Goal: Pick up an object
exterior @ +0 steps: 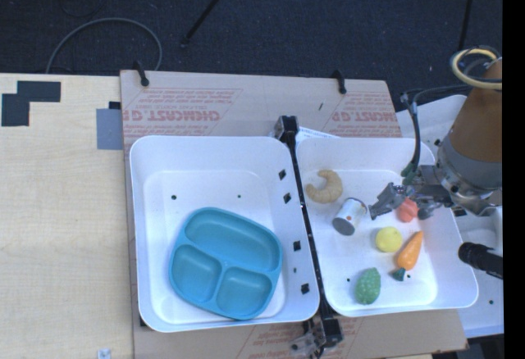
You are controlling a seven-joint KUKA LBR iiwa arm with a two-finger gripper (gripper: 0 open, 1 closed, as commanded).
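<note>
Two white bins were seen side by side: left bin [156, 185] held a blue divided tray [225, 261], right bin [447, 292] held the small items. No single target was singled out.

Items in the right bin:
- carrot [411, 250] lay at the right, long axis diagonal, orange tip up-right, green end down-left
- metal cup [349, 215] lay on its side near the middle, axis diagonal, open end down-left
- croissant [325, 186] was curled at upper left
- yellow lemon [389, 238] sat just left of the carrot
- green item [367, 285] lay near the front wall
- orange-red item [407, 210] sat right at the gripper

Arm was brought in from the right, wrist low over the right bin's right half. Gripper [392, 200] was pointed left toward the cup. Finger state could not be told; nothing was seen clamped between them.
</note>
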